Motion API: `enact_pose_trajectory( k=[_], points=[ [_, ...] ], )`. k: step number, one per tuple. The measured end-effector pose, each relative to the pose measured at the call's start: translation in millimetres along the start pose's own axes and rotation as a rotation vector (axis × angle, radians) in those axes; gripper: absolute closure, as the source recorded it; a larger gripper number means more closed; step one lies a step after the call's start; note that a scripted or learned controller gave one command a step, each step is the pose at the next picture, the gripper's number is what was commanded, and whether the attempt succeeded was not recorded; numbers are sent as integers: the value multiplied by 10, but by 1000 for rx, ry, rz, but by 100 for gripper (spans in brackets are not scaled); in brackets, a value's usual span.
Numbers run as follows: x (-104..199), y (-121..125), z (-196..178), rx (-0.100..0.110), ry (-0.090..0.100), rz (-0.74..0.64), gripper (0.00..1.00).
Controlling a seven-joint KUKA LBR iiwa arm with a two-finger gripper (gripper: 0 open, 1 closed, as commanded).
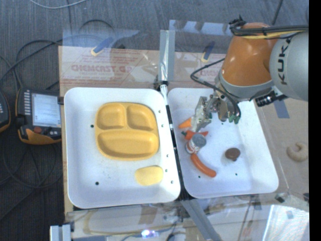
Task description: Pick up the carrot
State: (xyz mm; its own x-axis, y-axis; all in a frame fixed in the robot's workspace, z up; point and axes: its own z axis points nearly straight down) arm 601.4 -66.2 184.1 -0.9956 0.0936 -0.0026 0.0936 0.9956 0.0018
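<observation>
The bench [90, 69] — a brown board with taped edges — bears two shallow white bins side by side, touching along their inner rims: the left bin [80, 185] and the right bin [261, 179]. A pale ring-shaped object [298, 152] lies on the board right of the bins.

Glossy white plastic bins [80, 134]; matt yellow plastic tray [127, 130]; smooth orange carrot [202, 165]; metal end effector [200, 118].
</observation>
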Motion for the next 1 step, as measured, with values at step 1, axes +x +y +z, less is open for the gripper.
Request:
enact_pose_trajectory(
  k=[1],
  points=[
    [692, 244, 1, 0, 3, -234, 100]
  ],
)
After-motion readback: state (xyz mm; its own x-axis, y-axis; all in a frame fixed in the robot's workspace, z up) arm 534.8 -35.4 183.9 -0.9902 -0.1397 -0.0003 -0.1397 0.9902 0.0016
